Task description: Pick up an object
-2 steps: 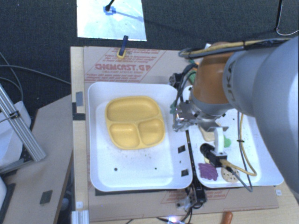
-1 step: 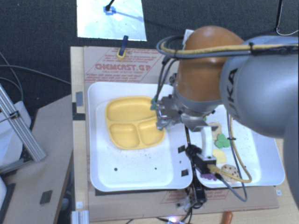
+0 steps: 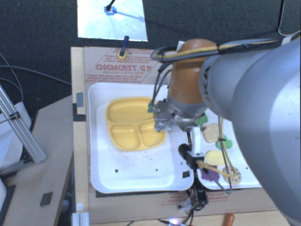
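- Camera view looks down at a slant on the gripper, which hangs over the right edge of a yellow divided tray in the left bin; whether it is released or clenched on anything cannot be told, since the wrist hides it.
- Above the gripper sits the orange band of the arm, whose grey bulk covers most of the right side and reaches in from there.
- The yellow divided tray lies flat in the upper half of the left bin, its long axis running roughly left to right, with one large compartment on the far side and smaller ones on the near side, toward the camera.
- Small dark specks dot the bare floor of the left bin below the tray.
- The right bin, touching the left one, holds small things partly hidden by the arm: a pale yellow piece, a green piece, a purple piece and a cream block.
- Both bins rest on a cardboard sheet with red lettering; a blue and yellow clip lies on its far edge.
- A light metal plate lies farther back on dark carpet.
- At left, a tan bench top with an aluminium rail and loose cables.
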